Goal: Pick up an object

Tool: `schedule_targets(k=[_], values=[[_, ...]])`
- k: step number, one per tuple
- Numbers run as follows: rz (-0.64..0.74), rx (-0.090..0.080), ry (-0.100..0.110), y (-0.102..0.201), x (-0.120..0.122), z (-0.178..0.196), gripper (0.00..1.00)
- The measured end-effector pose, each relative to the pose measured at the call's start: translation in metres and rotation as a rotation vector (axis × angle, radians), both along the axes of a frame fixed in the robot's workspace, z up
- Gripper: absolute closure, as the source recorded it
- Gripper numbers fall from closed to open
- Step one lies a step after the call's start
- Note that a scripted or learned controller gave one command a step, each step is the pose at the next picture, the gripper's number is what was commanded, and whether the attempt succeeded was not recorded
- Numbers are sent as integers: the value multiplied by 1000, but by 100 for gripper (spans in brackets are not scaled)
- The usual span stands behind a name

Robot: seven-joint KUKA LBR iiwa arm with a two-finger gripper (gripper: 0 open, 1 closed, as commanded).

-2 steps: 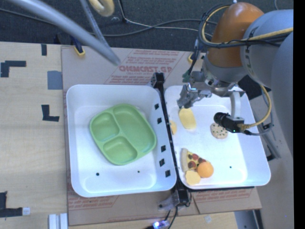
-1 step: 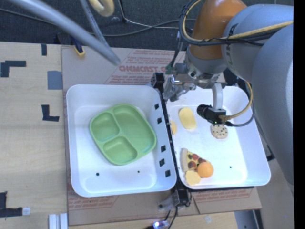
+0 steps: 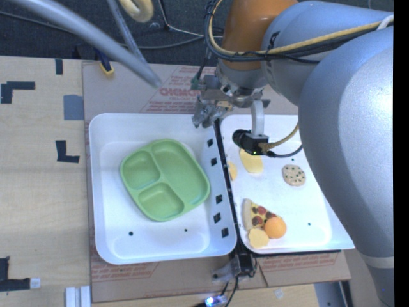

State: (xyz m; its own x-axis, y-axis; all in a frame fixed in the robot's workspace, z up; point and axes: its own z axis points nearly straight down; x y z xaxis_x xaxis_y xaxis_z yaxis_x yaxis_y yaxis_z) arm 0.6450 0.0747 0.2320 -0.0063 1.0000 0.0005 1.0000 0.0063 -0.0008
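My gripper (image 3: 206, 115) hangs below the orange wrist band, over the far end of the divider between the two bins. The right bin (image 3: 313, 204) holds several food toys. A pale yellow piece (image 3: 252, 164) lies closest to the gripper, just to its right and nearer the camera. A speckled cookie (image 3: 294, 175) sits further right. A pizza slice (image 3: 254, 213), an orange ball (image 3: 275, 227) and a pale round piece (image 3: 258, 238) cluster at the near edge. Nothing is seen in the gripper.
A green divided plate (image 3: 165, 179) fills the middle of the left bin (image 3: 97, 171). The big grey arm covers the right bin's far right side. A black part with a green light (image 3: 249, 142) hangs above the yellow piece. A small yellow scrap (image 3: 232, 171) lies by the divider.
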Motion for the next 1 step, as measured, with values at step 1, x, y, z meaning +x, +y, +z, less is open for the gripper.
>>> schedule_targets(k=[1], values=[[-4, -2, 1, -3, -1, 1, 0]])
